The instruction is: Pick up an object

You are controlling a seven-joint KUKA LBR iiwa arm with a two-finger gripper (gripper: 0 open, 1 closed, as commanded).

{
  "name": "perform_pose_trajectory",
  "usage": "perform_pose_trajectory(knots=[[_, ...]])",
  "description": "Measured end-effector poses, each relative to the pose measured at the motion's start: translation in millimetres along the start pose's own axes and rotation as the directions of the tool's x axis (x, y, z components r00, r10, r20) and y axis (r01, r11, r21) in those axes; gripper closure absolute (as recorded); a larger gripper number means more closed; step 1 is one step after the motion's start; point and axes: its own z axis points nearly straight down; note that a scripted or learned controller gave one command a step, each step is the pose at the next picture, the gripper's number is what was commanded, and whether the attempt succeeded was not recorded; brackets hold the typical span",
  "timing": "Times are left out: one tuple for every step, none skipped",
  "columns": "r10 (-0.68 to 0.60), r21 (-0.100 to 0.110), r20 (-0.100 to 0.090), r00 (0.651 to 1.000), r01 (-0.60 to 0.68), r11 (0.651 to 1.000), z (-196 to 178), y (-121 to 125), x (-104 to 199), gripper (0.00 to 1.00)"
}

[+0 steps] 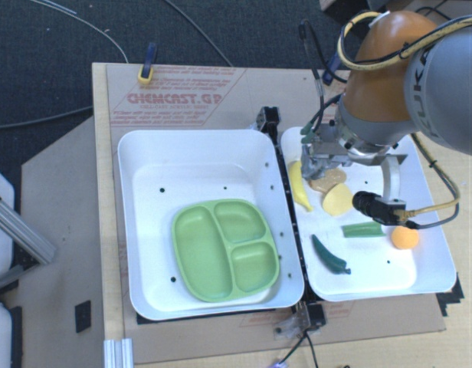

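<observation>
End effector (pixel 322 162): low in the right bin (pixel 420 271), over a tan piece (pixel 329 181) — its grip I cannot tell.
Just beside: yellow banana (pixel 299 188), yellow round piece (pixel 337 200).
Further out: green block (pixel 362 230), orange ball (pixel 404 238), dark green pepper (pixel 329 254).
Left bin (pixel 144 205): green divided plate (pixel 224 248).

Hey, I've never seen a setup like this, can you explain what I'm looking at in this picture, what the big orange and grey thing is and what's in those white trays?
The big grey and orange thing is a robot arm, seen from one camera above the bench. Its hand is down in the right bin; whether it holds anything can't be told. That bin contains toy foods: a yellow banana, a tan piece, a yellow round piece, a green bar, an orange ball and a dark green pepper. The left bin holds a green divided plate.
</observation>
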Motion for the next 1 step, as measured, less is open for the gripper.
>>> perform_pose_trajectory(knots=[[0.000,0.001,0.000,1.000,0.000,1.000,-3.8,8.2,48.5,1.00]])
